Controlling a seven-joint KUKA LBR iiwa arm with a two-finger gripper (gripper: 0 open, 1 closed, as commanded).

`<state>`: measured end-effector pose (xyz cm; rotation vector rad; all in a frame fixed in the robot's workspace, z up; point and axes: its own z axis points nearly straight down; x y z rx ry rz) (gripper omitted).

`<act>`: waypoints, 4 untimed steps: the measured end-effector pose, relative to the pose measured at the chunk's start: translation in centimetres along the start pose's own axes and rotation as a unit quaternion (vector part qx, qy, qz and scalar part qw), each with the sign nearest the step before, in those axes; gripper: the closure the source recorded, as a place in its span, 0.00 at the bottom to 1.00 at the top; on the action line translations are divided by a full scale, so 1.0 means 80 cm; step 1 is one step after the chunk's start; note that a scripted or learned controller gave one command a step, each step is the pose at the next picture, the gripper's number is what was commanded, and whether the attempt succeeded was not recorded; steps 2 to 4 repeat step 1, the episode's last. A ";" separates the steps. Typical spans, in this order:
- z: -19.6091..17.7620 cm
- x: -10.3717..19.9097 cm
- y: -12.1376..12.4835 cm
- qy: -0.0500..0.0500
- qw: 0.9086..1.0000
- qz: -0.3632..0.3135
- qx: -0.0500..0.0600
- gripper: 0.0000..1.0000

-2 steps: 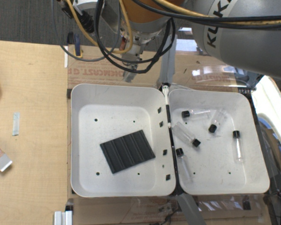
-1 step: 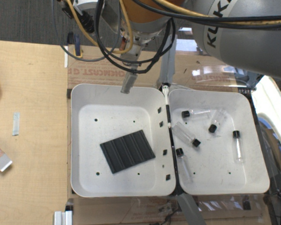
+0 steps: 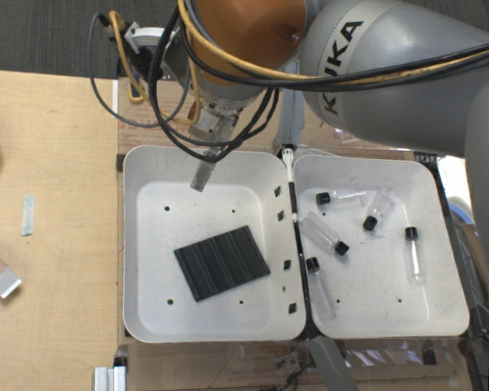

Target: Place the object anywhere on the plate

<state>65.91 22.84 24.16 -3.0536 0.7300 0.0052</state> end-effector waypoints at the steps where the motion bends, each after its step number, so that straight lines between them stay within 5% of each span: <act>1: 0.142 0.000 0.000 0.001 0.982 0.190 0.001 0.00; 4: 0.142 0.000 0.000 0.001 0.982 0.190 0.001 0.00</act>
